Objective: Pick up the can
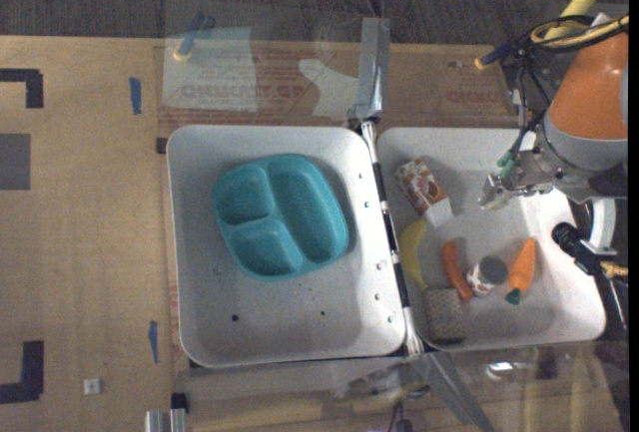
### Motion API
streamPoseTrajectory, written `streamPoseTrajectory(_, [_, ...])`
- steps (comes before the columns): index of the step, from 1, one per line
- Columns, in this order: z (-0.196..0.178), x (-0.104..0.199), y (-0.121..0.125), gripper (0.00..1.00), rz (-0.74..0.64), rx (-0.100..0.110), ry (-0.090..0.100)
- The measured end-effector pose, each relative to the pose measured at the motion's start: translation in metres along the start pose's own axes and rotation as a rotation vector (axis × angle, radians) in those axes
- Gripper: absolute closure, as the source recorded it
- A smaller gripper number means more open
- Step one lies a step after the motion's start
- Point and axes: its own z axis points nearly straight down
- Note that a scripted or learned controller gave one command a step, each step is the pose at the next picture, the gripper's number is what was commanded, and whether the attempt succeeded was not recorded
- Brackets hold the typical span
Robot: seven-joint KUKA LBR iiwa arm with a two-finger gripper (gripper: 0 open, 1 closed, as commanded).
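Sitting upright in the right bin (574, 320), toward the front, the can (488, 274) shows its grey lid and a bit of red on the label. Squeezed in tight though: an orange carrot (520, 267) leaning just to its right, a red-orange sausage-looking thing (456, 269) touching or nearly touching on its left, a brownish scrubby sponge (444, 311) just in front-left, and something yellow, maybe a banana (412, 251), beyond that by the bin wall. Further back, a small snack packet (420, 184) near the back left corner. Left bin (200, 320) just holding a teal divided plate (282, 216), not relevant. Gripper (502, 187) hanging up over the back of the right bin, well apart from the can, nothing in it as far as can be seen; too blurry to tell how wide the claw is spread, so no guessing. Probably best to shift forward over the lid, come straight down, and line the claw front-to-back so it slips into the free gaps rather than onto the carrot or sausage. Risk seems to be clipping the carrot and tipping the can.
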Motion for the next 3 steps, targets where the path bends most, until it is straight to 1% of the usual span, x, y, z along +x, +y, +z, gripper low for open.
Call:
streamPoseTrajectory(1, [0.0,0.0,0.0,0.0,0.0,0.0,0.0])
streamPoseTrajectory(2, [0.077,-0.04,-0.023,0.0,-0.119,-0.004,0.0])
streamPoseTrajectory(3, [0.065,-0.043,-0.022,1.0,-0.113,-0.01,-0.004])
